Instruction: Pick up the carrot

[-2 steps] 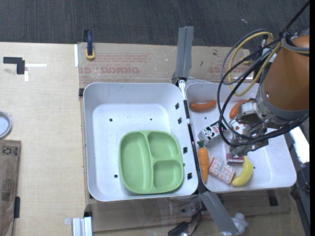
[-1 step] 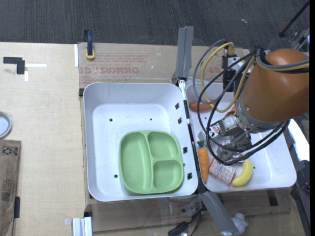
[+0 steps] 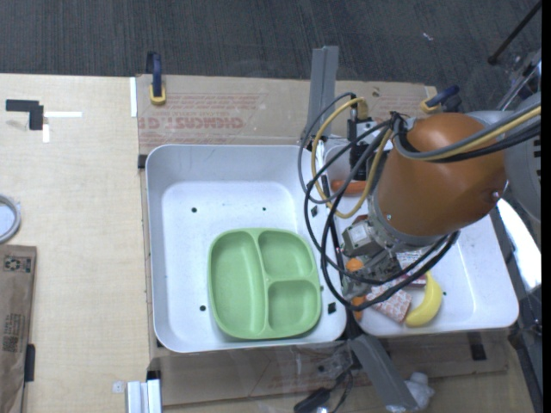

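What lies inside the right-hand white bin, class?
A banana and a pinkish packet lie near the right bin's front wall. Something orange peeks out behind the arm, which covers the rest.

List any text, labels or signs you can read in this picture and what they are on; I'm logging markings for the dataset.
Red print on the cardboard behind the left bin: mirrored and blurred, not readable.
Recycling symbol on the brown bag at the left edge: a sign with small print beneath it, too small to read.
Package by the banana: its markings are too blurred to read.
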`<state>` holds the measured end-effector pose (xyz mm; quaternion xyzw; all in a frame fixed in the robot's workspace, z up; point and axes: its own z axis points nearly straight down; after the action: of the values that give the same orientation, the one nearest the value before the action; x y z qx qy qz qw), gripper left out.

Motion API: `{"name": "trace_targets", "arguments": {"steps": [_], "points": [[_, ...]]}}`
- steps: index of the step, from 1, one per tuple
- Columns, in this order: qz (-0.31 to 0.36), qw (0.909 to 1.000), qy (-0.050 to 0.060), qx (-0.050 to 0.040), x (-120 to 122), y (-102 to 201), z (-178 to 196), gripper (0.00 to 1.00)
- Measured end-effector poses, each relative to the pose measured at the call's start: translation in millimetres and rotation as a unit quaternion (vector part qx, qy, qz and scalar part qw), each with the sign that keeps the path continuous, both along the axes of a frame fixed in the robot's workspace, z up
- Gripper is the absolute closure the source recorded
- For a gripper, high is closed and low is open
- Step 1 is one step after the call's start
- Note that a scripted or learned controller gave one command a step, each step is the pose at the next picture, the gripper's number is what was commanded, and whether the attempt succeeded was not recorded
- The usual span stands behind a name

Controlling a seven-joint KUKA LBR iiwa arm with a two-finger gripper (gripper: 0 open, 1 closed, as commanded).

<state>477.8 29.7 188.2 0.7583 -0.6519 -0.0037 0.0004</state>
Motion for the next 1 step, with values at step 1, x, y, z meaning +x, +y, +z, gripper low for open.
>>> {"name": "trace_targets", "arguments": {"steps": [1], "points": [[0.188, 0.9821, -0.001, 0.0020, 0.7, 41.9, 46.7, 1.00]]}}
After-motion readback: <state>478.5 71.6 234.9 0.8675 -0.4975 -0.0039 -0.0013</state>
